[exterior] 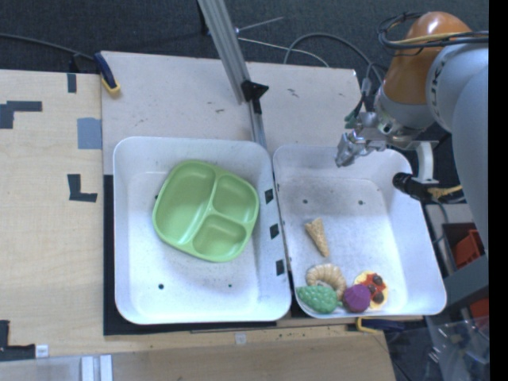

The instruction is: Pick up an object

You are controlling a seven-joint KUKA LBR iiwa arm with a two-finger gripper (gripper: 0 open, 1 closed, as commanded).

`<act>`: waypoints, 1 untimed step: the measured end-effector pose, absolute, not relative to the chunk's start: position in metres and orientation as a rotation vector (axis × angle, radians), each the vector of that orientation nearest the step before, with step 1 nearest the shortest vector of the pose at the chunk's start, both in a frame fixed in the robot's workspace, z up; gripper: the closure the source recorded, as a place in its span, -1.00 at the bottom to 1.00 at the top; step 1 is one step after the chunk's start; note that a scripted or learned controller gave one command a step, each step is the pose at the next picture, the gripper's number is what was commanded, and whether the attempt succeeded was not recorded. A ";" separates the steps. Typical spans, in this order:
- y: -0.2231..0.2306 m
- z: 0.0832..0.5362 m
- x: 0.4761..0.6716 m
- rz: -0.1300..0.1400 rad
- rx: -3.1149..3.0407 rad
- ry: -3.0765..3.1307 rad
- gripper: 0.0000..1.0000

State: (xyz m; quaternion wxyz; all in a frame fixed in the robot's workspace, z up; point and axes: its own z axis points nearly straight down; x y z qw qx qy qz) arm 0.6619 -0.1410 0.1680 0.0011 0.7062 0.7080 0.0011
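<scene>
Your hand point(347, 155) hangs over the right bin's point(413, 236) far rim, grip state unclear. The cone point(317, 235) lies mid-bin; grapes point(318, 298) and plum point(356, 297) crowd the near edge.

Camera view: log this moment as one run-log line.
tool above right bin's far edge | holding nothing seen | toys clustered at near edge: cone, green piece, purple piece | green plate in left bin

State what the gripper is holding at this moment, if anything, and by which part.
Nothing is held. The gripper hangs over the far rim of the right bin, well apart from the toy food clustered at the near edge.
</scene>
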 end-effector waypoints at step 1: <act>-0.139 0.217 0.654 0.004 2.217 2.222 1.00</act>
